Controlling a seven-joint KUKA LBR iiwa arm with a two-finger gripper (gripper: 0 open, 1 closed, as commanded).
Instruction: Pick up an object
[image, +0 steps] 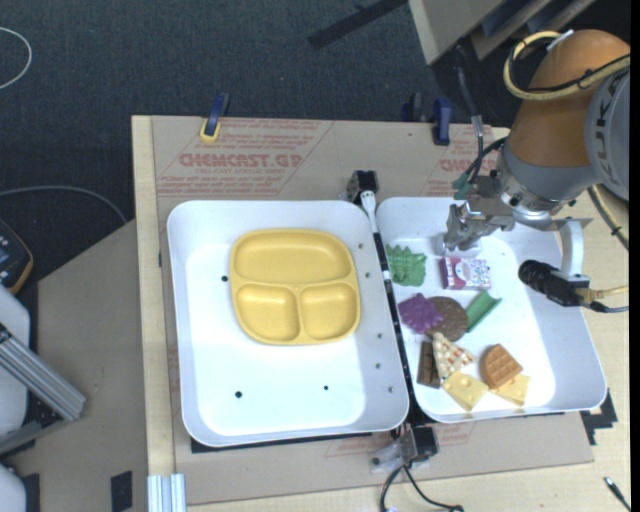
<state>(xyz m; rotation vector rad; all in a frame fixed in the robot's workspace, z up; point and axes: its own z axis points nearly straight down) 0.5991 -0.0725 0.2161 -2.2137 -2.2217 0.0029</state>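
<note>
Grey hand hovers just above the small pink-white packet in the right bin; I can't tell its grip state, nothing lifted yet.

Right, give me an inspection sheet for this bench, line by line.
Surface: board bench bearing left bin and right bin.
Job's things: in the right bin, green leafy piece, small pink-and-white packet, purple cluster, green stick, waffle piece, cheese wedge.
Clutter: yellow divided tray in the left bin.
Grippers: end effector above the right bin's far side, close to the packet.
Cables: wires at the arm's wrist; cable at the bench's near edge.
Surroundings: dark carpet.
</note>
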